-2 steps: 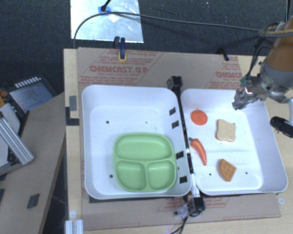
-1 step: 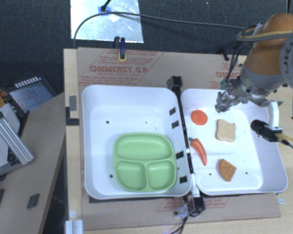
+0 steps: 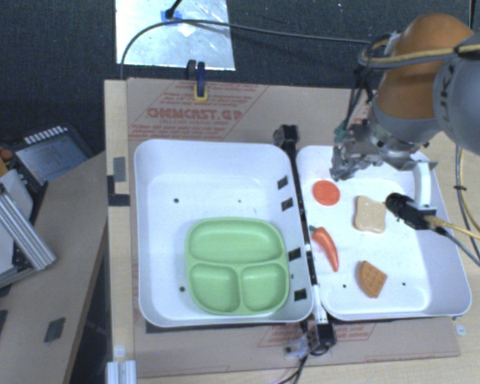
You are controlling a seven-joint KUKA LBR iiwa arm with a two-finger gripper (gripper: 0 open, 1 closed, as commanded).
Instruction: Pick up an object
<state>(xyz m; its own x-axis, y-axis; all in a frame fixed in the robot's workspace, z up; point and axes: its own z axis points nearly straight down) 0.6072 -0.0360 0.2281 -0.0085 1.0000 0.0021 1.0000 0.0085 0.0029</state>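
From my station I see the gripper [image 3: 346,169] hanging over the right bin [image 3: 444,290] just above the red disc [image 3: 326,193], its grasp impossible for me to tell, while the pale slice [image 3: 370,214], red pepper [image 3: 326,247] and brown waffle piece [image 3: 372,278] lie nearby, untouched.
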